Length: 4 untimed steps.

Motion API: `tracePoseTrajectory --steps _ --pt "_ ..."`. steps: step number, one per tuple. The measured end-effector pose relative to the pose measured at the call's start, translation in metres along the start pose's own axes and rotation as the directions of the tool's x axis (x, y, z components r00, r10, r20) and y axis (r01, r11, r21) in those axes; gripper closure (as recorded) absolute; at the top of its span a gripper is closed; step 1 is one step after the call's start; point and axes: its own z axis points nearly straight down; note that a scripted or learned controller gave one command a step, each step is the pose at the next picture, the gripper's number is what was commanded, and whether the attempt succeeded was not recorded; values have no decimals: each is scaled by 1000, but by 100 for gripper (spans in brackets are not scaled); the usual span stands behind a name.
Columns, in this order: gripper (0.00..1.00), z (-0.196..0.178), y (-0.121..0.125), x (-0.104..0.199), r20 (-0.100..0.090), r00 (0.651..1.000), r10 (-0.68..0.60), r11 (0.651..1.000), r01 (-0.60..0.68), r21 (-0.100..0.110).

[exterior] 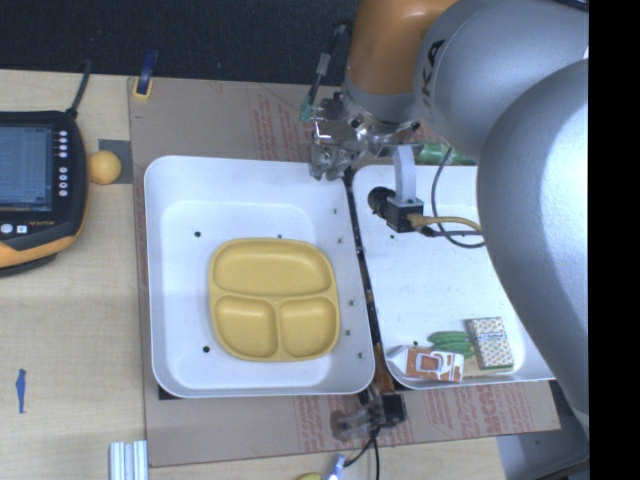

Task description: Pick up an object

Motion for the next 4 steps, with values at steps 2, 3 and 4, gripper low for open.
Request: tracePoseTrajectory --steps 2,3,4 --pt "100 34 -1 -24 2 1000 1 1000 -1 5" --pt "100 32 -1 -102 1 1000 4 1000 -4 3" --pt "100 13 -42 -161 1 1000 5 1000 -5 1"
